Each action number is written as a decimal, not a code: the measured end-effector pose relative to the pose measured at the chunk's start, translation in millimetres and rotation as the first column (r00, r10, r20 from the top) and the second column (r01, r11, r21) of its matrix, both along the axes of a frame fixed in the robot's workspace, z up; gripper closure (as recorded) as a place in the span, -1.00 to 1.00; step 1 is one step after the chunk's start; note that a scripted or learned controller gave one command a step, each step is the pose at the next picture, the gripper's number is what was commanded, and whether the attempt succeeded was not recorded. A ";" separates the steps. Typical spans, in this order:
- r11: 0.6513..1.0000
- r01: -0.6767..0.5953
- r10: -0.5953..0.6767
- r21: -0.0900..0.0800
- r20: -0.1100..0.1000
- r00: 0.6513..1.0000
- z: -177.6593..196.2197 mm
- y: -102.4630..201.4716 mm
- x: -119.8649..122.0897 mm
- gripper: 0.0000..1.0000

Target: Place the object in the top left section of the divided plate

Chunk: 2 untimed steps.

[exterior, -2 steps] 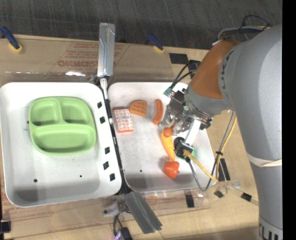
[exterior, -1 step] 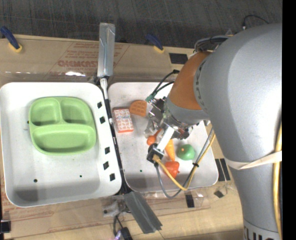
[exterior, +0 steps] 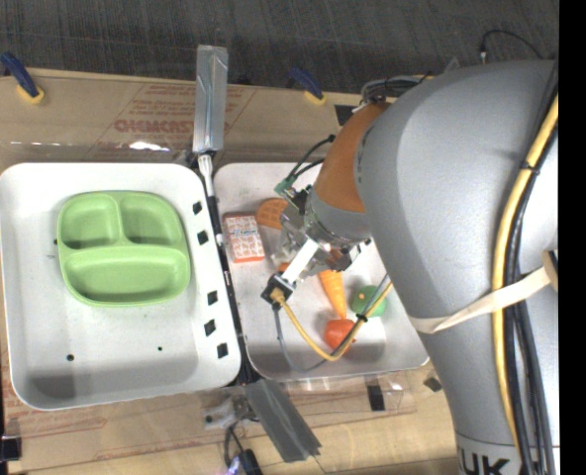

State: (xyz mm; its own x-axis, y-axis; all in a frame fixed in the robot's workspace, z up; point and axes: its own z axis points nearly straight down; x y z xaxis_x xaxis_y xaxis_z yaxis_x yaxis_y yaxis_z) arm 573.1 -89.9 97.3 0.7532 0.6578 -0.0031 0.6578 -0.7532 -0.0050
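Your gripper (exterior: 308, 248) hangs over the right bin (exterior: 242, 181), and you cannot tell if it is spread or pressed together. A small red-and-white box (exterior: 244, 237) lies just beside it at 9 o'clock, and a carrot (exterior: 333, 293) at 5 o'clock. The green divided plate (exterior: 125, 275) sits well apart at 9 o'clock, in the left bin (exterior: 36, 364).

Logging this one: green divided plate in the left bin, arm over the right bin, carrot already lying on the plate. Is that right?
Not quite. The camera view shows the carrot lying in the right bin, under the arm, not on the plate. The rest holds: the green divided plate sits in the left bin, and the arm is over the right bin.
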 end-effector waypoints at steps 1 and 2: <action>1.000 -0.006 0.006 0.003 -0.004 1.000 9.0 1.0 -0.5 1.00; 0.999 -0.032 0.032 0.001 0.000 0.999 -6.4 -2.6 72.6 1.00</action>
